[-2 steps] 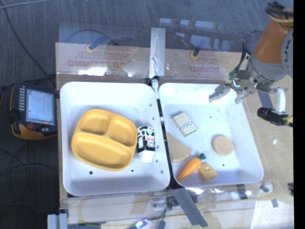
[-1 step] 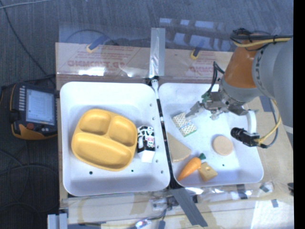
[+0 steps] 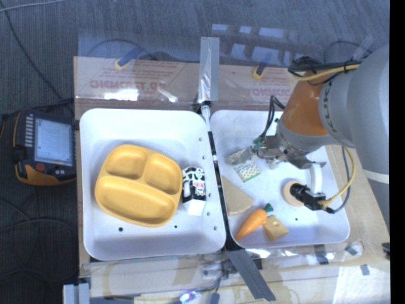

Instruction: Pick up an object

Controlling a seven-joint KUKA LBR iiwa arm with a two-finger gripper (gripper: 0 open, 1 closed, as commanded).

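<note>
1. The gripper is seen in the right bin, low over its upper-middle floor, at the end of a grey arm with an orange band that reaches in from the right. Whether it is released or clenched cannot be told; nothing is seen held in it.

2. Just beside the gripper, to its left and slightly below, a small patterned packet is found lying flat on the bin floor. It is judged the nearest thing for a pick.

3. The packet's long axis is seen running on a slant, from upper left to lower right. A short sideways move toward the dividing wall is judged to be what the grasp turns on.

4. Further out, toward the bin's near edge, a toy carrot is laid on a slant, with a tan block touching its green end.

5. A pale flat wedge is set between packet and carrot.

6. In the left bin, well apart, a yellow divided tray and a black-and-white cow figure are placed side by side.
</note>
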